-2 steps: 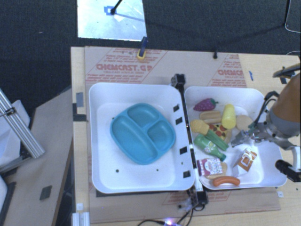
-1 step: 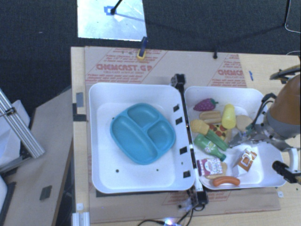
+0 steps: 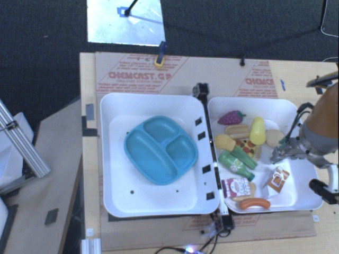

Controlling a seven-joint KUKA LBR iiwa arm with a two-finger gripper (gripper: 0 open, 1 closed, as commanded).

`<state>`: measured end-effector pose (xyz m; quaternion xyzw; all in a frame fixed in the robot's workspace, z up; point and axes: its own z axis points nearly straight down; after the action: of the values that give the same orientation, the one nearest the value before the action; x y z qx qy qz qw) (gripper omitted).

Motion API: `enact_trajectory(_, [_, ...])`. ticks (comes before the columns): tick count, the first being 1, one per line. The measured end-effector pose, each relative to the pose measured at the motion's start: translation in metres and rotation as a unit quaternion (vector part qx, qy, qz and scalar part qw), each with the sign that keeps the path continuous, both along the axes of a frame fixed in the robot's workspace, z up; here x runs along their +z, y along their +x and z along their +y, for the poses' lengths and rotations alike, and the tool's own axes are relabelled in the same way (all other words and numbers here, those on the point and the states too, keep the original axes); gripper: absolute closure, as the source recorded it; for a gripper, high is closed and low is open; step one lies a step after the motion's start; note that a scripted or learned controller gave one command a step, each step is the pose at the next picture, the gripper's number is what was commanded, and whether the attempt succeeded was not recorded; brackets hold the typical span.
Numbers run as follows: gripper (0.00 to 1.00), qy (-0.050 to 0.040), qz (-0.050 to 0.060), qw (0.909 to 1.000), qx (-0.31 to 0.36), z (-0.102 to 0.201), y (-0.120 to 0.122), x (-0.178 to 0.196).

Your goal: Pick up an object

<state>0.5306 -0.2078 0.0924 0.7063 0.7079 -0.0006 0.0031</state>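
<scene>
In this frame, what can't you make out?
- Gripper in the camera view: too small and blurred to tell its state or whether it holds anything.
- Arm: cut off by the right edge.
- Carton label: too small to read.
- Toys under the pile in the right bin: overlapped by others.

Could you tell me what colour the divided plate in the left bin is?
Light blue, the divided plastic plate, seen in the camera view.

One fixed camera above my bench, looking down at a slant.

It takes in both shallow white plastic bins side by side, the left one near mid-frame, with the pale wooden bench top around them and dark floor beyond its far edge. My grey arm enters from the right edge of this fairly distant view.
</scene>
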Motion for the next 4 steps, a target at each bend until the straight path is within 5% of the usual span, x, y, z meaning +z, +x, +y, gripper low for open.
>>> enact_trajectory(2, [1.00, 0.0021, 0.001, 1.0000, 0.002, 0.011, 0.006, 0.116])
enact_trajectory(3, [1.00, 0.0027, 0.002, 1.0000, 0.001, 0.011, 0.008, 0.130])
enact_trajectory(4, [1.00, 0.0035, 0.003, 1.0000, 0.003, 0.053, -0.001, 0.132])
